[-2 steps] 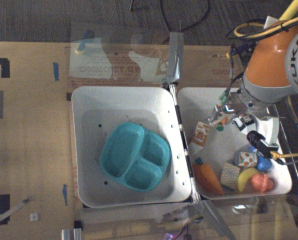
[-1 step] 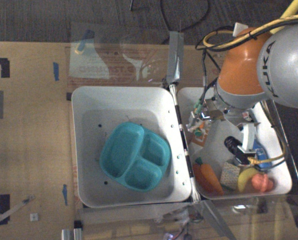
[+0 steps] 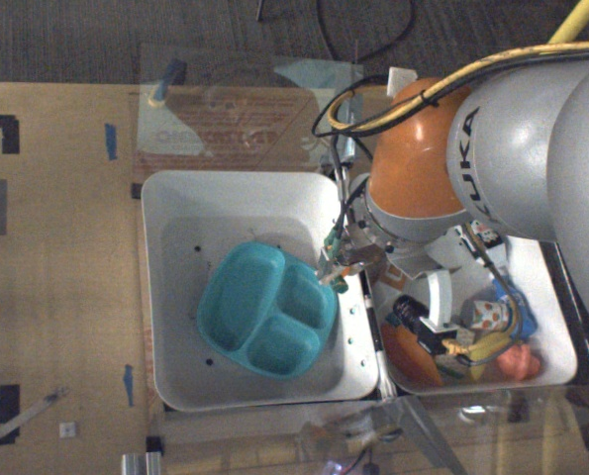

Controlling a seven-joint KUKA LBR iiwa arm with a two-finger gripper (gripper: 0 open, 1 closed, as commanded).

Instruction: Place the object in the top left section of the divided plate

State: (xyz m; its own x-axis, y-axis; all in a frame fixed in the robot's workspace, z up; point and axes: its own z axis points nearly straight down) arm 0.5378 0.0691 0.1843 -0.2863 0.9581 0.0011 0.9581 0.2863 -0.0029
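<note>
Plywood bench top (image 3: 56, 295), marked with blue and black tape, carries two shallow white bins side by side. In the left bin (image 3: 175, 206) a teal divided plate (image 3: 266, 310) lies tilted, one large section on its left and two smaller ones on its right. Just beside the plate's far right corner, over the bin's right wall, hangs the gripper (image 3: 336, 270); a small green object (image 3: 341, 286) shows at its tip, though whether the fingers are apart or clamped on it cannot be told. The right bin (image 3: 561, 359) holds a jumble of toys (image 3: 472, 334) under the grey and orange arm (image 3: 472, 156).
</note>
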